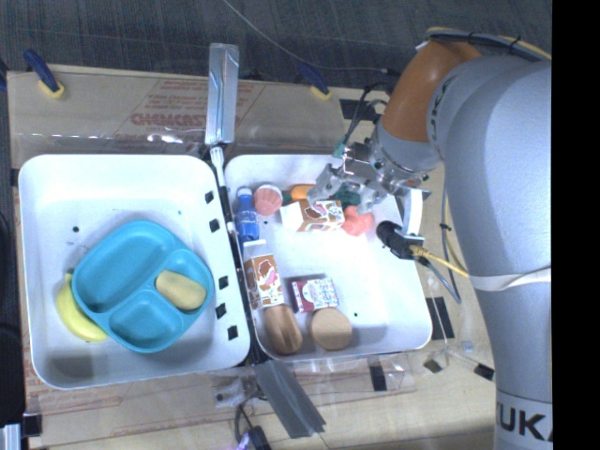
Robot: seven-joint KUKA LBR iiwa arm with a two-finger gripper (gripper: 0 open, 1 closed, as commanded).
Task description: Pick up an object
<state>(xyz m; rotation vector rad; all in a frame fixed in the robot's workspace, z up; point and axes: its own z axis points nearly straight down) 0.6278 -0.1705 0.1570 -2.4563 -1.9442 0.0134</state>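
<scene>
Tool point(349, 187) low in right bin point(405, 293), over a cluster: small carton point(322, 217), pink toy point(356, 223), orange ball point(300, 193). Grip state: cannot tell. Nothing visibly lifted; everything seems to rest on the bin floor. Pick judged not yet done; grasp and lift remain.

Bright, even overhead light, and we see mild softness throughout.
We note the white bins point(56, 181) nearly washed out, glare streaking the clear sheet above them, a soft shadow beneath the blue tray point(122, 289), and the grey arm point(497, 186) looming large and slightly blurred to their right.
</scene>
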